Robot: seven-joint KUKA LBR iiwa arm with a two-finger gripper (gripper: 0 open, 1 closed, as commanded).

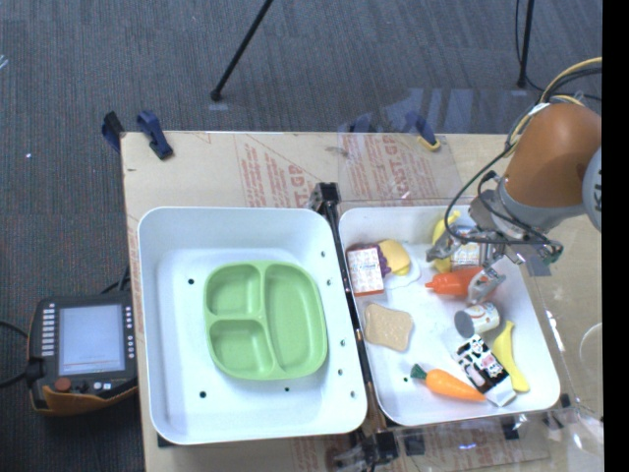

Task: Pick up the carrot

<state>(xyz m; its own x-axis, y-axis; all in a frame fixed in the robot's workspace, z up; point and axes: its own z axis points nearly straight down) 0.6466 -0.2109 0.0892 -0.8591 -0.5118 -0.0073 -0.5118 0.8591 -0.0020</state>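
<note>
Carrot (454, 384) at bin's front, well apart fr fingers (488, 281).

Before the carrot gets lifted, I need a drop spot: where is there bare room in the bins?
The left bin has bare floor around the green tray. In the right bin, one free patch lies between the bread slice and the carrot. It is crowded near the gripper.

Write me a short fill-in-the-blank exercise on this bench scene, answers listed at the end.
1. The carrot lies in the ____ bin.
2. The green tray has ____ compartments.
3. The slice of toast lies to the ____ of the banana in this view.
4. The pincer hovers over the ____ bin.

Answers: right; three; left; right
</note>
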